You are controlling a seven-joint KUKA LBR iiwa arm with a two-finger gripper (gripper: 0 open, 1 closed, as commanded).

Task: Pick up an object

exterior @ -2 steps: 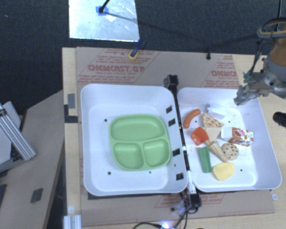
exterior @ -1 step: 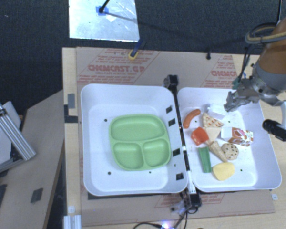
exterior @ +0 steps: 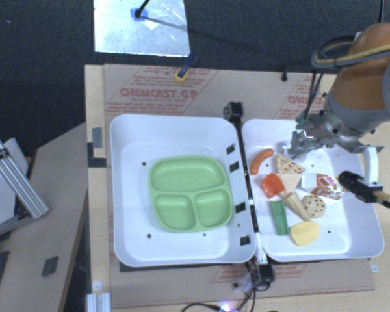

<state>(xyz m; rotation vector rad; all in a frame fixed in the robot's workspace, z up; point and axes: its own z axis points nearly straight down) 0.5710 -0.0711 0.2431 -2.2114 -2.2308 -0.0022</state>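
The right bin (exterior: 364, 239) holds toy food: an orange-red sausage (exterior: 260, 160), a tan cracker wedge (exterior: 288, 166), a red pepper piece (exterior: 272, 185), a green stick (exterior: 279, 217), a yellow block (exterior: 304, 233), a bread stick (exterior: 297, 206), a round cookie (exterior: 314, 206) and a meat slice (exterior: 327, 185). My gripper (exterior: 296, 144) hangs low over the bin's back part, just above the cracker wedge and right of the sausage. Nothing shows between its fingers.
The left bin (exterior: 127, 174) bears a green three-compartment plate (exterior: 190, 192). A black divider (exterior: 242, 181) runs between the bins. A shiny sheet (exterior: 142, 18) lies behind the bench, and a metal frame (exterior: 13, 181) stands at the far left.
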